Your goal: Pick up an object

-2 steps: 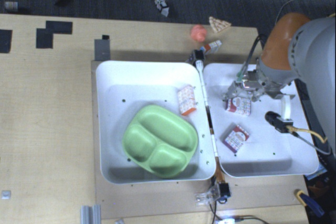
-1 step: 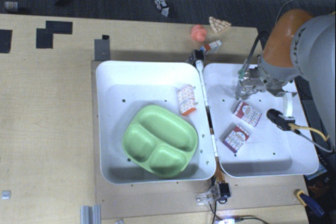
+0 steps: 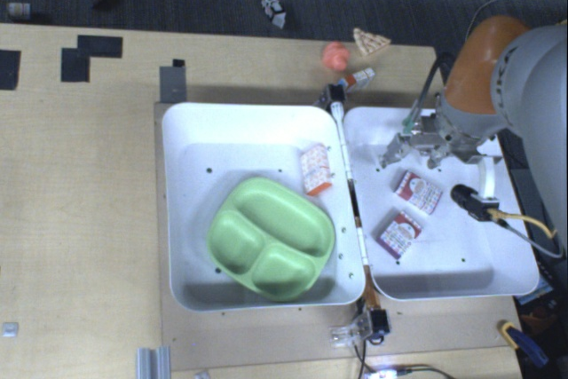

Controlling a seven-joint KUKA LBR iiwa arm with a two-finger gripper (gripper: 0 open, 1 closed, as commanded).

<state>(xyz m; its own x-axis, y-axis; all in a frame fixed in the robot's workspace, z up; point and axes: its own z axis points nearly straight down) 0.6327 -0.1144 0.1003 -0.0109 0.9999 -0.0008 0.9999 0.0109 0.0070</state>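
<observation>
On the pale wooden tabletop (image 3: 80,217), two shallow white bins side by side.

In the left bin (image 3: 177,191), low and central, a green divided plate (image 3: 271,237), lying at a slant. Up toward that bin's right wall, apart from the plate, a small white-and-orange packet (image 3: 315,169).

Behind the bins, near where the two meet, an orange ball (image 3: 335,56). Just right of it, a tan triangular piece (image 3: 371,41). Closer to the rims, a small bottle-like item (image 3: 358,80), too small to name.

In the right bin (image 3: 497,280), left of centre, the upper red packet (image 3: 418,193) and, down-left of it, the lower red packet (image 3: 399,234), both flat on the floor, close together but apart.

Just above the upper red packet and not touching it, the tool (image 3: 413,153), fingers spread wide with nothing between them, on the grey arm (image 3: 532,84) coming in from the right.
</observation>
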